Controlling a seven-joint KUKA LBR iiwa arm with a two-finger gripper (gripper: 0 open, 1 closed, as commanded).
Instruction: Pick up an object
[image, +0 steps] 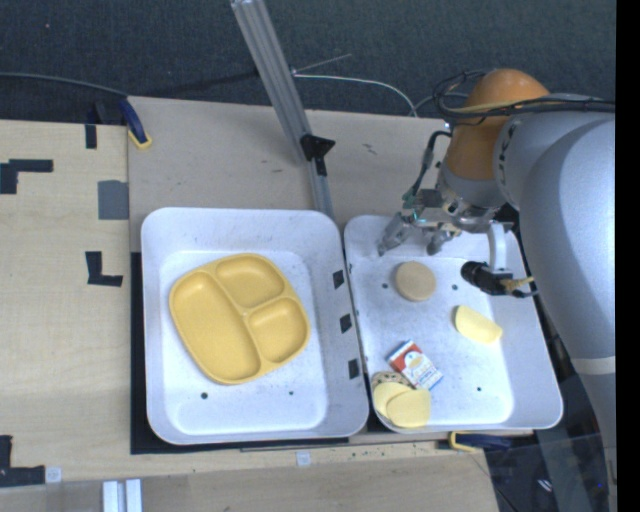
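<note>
My gripper hangs over the far end of the right bin, its two fingers spread apart with nothing between them. Just in front of it, a round tan disc lies flat on the bin floor, apart from the fingertips. A pale yellow wedge rests further right. A small red, white and blue packet lies toward the near end, and beside it are overlapping yellow round pieces against the near-left corner.
The left bin holds a yellow divided plate. A slanted metal pole runs down to the gap between the bins. The grey arm covers the right bin's right rim.
</note>
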